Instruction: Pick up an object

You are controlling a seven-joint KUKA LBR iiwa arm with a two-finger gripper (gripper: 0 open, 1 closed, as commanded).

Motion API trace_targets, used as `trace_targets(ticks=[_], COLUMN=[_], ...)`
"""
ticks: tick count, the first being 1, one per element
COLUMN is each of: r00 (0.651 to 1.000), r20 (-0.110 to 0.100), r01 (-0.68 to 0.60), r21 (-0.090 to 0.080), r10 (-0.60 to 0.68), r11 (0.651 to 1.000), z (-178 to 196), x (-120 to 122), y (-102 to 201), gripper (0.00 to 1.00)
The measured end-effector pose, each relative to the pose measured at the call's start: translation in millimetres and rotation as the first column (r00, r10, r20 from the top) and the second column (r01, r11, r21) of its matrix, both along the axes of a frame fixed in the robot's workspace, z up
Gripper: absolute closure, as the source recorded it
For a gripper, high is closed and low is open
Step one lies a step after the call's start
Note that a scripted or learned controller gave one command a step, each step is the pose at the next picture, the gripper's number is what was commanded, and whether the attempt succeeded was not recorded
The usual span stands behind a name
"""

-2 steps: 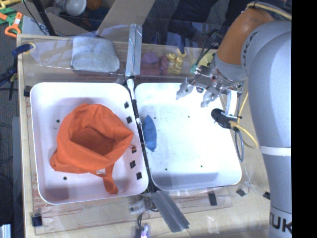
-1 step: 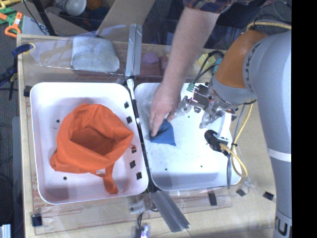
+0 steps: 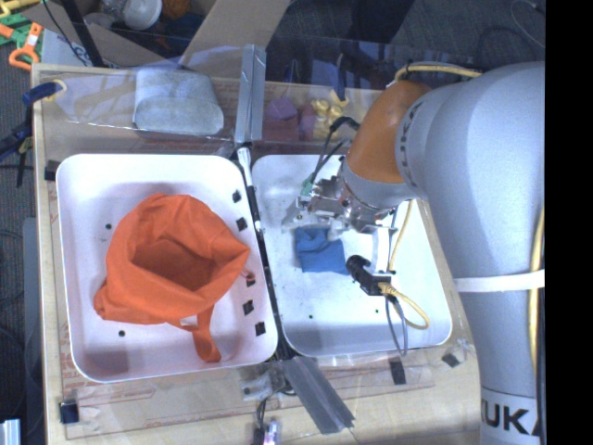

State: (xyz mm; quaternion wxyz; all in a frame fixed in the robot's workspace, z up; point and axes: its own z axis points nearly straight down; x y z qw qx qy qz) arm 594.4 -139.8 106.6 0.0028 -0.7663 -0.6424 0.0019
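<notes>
A: Which step is the arm (image 3: 482, 165) working through?

B: By the look of it, the approach to a grasp. The pincer (image 3: 320, 219) is hanging low in the right bin (image 3: 417, 313), right at the upper edge of the blue cloth (image 3: 320, 251), which is lying crumpled near the middle of that bin's floor.

A: Is it gripping the cloth?

B: No telling; the wrist hardware is hiding how the pincer is set, and no cloth is showing between its tips.

A: So what is the next move asking for?

B: Probably settling onto the cloth, pinching a fold, then lifting straight up.

A: And the count?

B: Two bins are sitting on the table (image 3: 435, 387). One blue cloth is lying in the right one, and one orange bag (image 3: 171, 262) is slumping in the left bin (image 3: 79, 179).
</notes>
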Motion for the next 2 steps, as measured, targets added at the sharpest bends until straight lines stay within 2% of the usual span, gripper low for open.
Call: trace_targets(ticks=[1, 2], r00=[0.992, 0.992], r20=[0.021, 0.015], r01=[-0.121, -0.125], r21=[-0.006, -0.006], r10=[0.121, 0.125], r11=[0.993, 0.992], z=[-8.0, -1.5], x=[-11.2, -10.9], y=[-1.4, -2.6], gripper=[0.0, 1.0])
